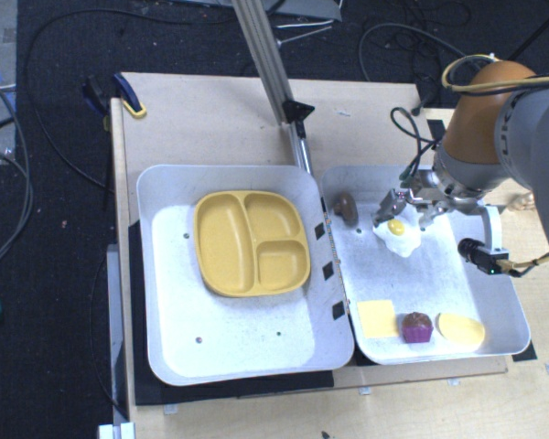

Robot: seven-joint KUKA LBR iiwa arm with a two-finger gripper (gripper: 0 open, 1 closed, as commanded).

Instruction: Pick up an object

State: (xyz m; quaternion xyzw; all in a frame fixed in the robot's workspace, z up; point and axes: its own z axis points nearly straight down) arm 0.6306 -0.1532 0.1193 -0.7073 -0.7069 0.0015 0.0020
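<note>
Far left of the jaws point(404, 210), a yellow divided plate point(252, 242) lies in the left bin point(165, 337); a brown lump point(346, 208) sits just left of them in the right bin point(508, 337). Right below the jaws lies a fried egg point(399, 236), though whether they are apart or together I cannot tell. Well below them lie a yellow square point(377, 318), a purple lump point(417, 327) and a yellow oval point(461, 330).

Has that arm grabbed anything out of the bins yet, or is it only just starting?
Nothing looks lifted yet. The gripper is down in the right bin, right over a fried egg toy, so a grab seems underway. Whether it has hold is unclear. Lifting is left. The brown piece, yellow square and purple piece lie untouched.
</note>
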